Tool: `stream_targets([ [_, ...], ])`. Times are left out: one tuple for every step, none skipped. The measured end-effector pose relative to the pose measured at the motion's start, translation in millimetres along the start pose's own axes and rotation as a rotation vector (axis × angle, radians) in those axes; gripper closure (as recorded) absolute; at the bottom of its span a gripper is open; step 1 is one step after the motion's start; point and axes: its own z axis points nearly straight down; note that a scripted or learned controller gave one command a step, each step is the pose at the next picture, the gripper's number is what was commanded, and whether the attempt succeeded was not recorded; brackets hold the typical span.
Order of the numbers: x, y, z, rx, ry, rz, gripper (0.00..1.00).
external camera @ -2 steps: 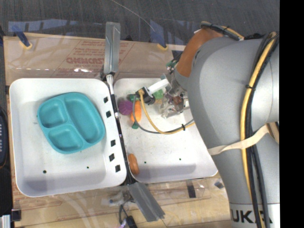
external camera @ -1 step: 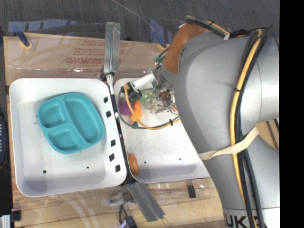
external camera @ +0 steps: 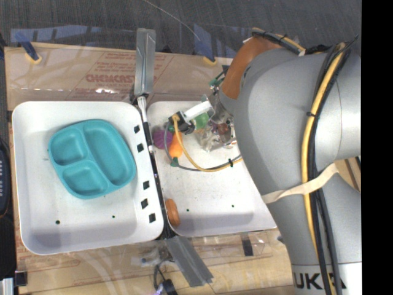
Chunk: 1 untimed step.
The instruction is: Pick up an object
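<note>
In the left bin (external camera: 37, 226) a teal plate (external camera: 92, 157) with three compartments is seen lying flat, near the middle of the floor. Between the two bins a grey divider (external camera: 145, 66) runs from the far edge toward the near edge.

In the right bin (external camera: 209, 217) several small things are gathered near the far left corner. A purple piece (external camera: 159, 138) lies just beside the left wall, and an orange, carrot-like piece (external camera: 176, 145) lies touching or nearly touching it. A brown rounded thing (external camera: 172, 212) sits well apart from these, in the near left corner against the wall. A yellow cable (external camera: 199, 166) is looped across the floor of this bin toward the arm.

The gripper (external camera: 212, 131) is lowered into the far part of the right bin, just right of the carrot and the purple piece; a white part of the wrist is seen above it. Whether it is open or closed cannot be told, since that area is cluttered and partly hidden by the arm (external camera: 288, 121). Nothing can be seen held.

The step in hand is judged to be the reach into the cluster, with no object yet lifted. For the next move, one target, probably the carrot, would need to be straddled cleanly and clamped before any lift; crowding by its neighbour and the cable could spoil the grasp.
</note>
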Motion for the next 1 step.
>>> stream_targets([
  [-5.5,37.5,-1.1,-0.002,0.004,0.000,1.00],
])
